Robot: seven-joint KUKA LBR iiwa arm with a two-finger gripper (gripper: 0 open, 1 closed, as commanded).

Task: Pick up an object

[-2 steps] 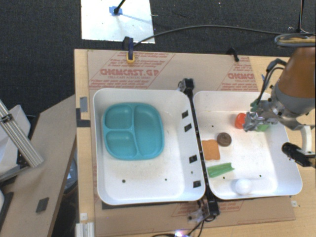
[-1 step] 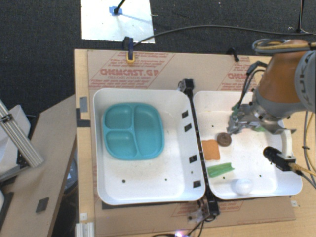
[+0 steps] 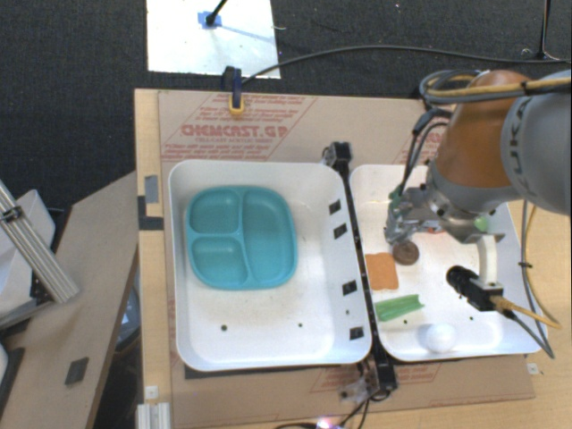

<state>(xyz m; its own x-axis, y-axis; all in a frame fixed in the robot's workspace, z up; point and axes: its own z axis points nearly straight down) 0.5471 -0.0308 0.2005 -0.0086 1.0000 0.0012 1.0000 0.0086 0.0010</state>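
the gripper (image 3: 404, 232) hangs low in the right bin (image 3: 509, 324), just above a small round brown object (image 3: 407, 254) at frame centre-right; whether it is spread or closed cannot be told. below lie an orange rectangular piece (image 3: 382, 272), a green strip (image 3: 398, 307) and a white ball (image 3: 438, 336). a teal divided plate (image 3: 241, 238) sits in the left bin (image 3: 268, 338).

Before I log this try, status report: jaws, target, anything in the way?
Gripper low in right bin, over small brown round piece; jaws unclear. Orange slab, green strip, white ball lie nearby. Teal tray in left bin.
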